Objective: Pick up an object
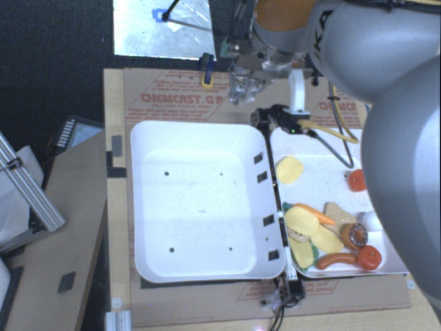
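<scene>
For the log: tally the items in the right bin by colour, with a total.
Yellow: 3, a single piece and two overlapping in the pile.
Red or orange-red: 3.
Orange: 1.
Tan: 1.
Brown: 1.
Total: 9, though the pile may hide more.

Gripper (pixel 247 87) hangs over the cardboard just past the bins' far edge. Left bin (pixel 148 205) sits next to the right bin (pixel 324 163), which has a yellow disc (pixel 289 169), a sausage (pixel 335 259) and a tomato (pixel 370 256).
</scene>
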{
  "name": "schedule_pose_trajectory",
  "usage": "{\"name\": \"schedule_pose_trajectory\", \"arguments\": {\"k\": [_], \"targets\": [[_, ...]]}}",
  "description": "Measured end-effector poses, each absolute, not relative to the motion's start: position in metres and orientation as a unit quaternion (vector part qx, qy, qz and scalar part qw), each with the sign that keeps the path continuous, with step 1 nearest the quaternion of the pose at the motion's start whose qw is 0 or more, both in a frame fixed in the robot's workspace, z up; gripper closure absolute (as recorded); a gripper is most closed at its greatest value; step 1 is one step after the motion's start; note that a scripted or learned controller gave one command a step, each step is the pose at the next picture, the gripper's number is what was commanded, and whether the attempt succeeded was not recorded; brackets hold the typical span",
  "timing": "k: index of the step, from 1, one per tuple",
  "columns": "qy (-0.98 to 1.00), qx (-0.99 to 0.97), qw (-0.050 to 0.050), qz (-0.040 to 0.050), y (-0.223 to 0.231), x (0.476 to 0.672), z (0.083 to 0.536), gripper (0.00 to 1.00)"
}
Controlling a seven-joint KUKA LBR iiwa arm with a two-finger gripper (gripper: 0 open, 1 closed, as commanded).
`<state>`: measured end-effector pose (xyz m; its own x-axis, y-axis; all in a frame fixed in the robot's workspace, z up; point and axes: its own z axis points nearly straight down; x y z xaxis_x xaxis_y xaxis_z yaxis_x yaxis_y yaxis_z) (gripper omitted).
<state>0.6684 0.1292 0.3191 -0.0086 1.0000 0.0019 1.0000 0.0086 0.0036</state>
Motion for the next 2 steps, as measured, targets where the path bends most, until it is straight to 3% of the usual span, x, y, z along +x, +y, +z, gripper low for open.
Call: {"name": "schedule_pose_trajectory", "arguments": {"k": [1, 2], "targets": [[0.711, 0.704, 0.000, 0.0018, 0.200, 0.661, 0.316, 1.00], [0.709, 0.705, 0.001, 0.0020, 0.235, 0.669, 0.333, 1.00]]}}
